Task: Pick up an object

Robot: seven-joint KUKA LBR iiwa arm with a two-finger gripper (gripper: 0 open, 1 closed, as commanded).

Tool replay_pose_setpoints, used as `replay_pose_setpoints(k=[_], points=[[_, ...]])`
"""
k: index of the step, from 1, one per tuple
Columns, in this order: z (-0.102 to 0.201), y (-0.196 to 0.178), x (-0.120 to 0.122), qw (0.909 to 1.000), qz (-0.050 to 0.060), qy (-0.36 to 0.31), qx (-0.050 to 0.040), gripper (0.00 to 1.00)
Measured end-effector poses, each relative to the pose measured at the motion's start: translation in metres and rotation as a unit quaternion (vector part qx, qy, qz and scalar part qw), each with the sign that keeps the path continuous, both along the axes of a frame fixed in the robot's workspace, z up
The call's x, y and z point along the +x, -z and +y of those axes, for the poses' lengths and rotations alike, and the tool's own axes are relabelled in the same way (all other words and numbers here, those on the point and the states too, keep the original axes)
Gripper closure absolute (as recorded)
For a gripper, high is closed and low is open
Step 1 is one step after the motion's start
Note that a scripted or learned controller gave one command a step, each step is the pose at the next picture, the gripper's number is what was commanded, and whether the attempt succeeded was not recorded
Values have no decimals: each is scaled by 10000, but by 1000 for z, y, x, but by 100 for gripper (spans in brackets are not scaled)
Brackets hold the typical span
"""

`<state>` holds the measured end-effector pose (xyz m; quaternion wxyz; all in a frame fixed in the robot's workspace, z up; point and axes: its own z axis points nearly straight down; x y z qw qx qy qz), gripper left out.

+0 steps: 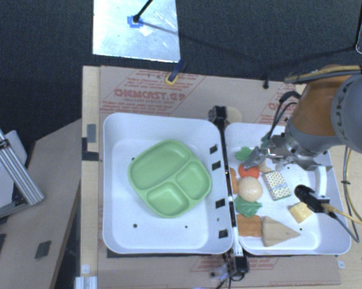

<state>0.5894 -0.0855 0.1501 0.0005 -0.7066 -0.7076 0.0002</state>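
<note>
Dark carpet surrounds a bench topped with printed cardboard, and on it we see two shallow white bins side by side. Our left bin [114, 228] carries just a green divided plate [169, 178], lying flat and turned a little askew, presumably as a place to sort things later. Our right bin [332, 237] holds the clutter we have to pick from: a round cream ball [250, 188], a small patterned box [277, 184], a yellow block [299, 212], a tan wedge [278, 231], green leafy pieces and something orange-red [249, 171] near the divider. Our gripper [256, 157] hangs low over the far inner part of this bin, angled toward the orange-red piece and the green bit beside it, which we judge to be the likely target. From this slanted view we cannot tell how wide the tool stands or whether it has anything. Crowding there could make a clean grasp awkward.
</note>
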Motion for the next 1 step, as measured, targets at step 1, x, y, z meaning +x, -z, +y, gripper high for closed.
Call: replay_pose_setpoints(k=[1], points=[[2, 58, 6, 10000, -35, -1, -19, 0]])
